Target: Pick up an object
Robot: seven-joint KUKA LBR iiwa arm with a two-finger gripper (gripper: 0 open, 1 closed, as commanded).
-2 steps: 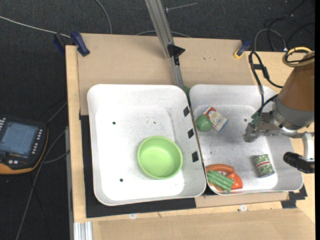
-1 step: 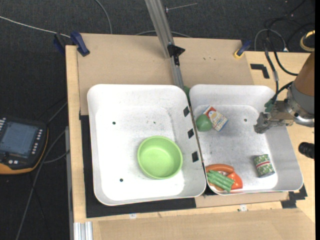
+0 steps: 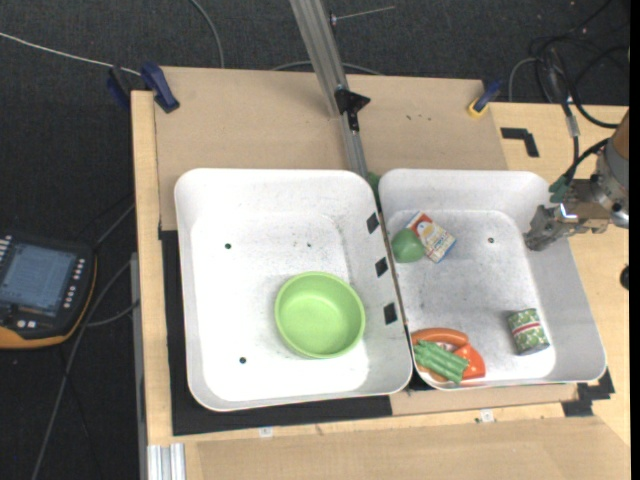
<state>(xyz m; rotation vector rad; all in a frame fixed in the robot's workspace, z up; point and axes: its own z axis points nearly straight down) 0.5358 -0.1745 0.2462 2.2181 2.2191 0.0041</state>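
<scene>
Two bins on the counter, and the gripper [image 3: 548, 226] hangs over the right bin's [image 3: 500, 183] far right rim, nothing visibly in it; finger spread I cannot tell. Approach step, I'd say: next, drop toward the small can [image 3: 527, 330] nearby.

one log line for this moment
gripper: over right bin rim, holding nothing seen | right bin: can, carton, toy veg | left bin: green bowl
</scene>
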